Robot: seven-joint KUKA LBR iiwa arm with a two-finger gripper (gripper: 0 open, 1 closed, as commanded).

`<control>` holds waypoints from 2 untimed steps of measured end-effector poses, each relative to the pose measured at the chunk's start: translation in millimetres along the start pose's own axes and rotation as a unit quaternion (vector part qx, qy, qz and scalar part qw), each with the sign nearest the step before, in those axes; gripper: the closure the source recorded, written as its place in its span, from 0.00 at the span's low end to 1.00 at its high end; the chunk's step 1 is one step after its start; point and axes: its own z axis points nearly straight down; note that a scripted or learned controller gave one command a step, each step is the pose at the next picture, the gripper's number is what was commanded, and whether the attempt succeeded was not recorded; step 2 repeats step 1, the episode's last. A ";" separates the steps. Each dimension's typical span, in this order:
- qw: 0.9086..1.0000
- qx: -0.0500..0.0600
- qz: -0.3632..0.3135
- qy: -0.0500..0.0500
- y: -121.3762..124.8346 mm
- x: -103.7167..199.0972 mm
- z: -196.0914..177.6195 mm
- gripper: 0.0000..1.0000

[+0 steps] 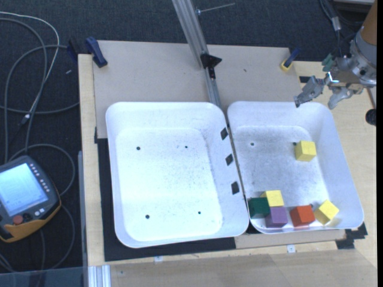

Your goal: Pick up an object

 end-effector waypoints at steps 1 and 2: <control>1.000 0.008 -0.001 0.002 25.0 -51.1 119.6 0.00; 1.000 0.008 -0.001 0.002 25.0 -51.1 119.6 0.00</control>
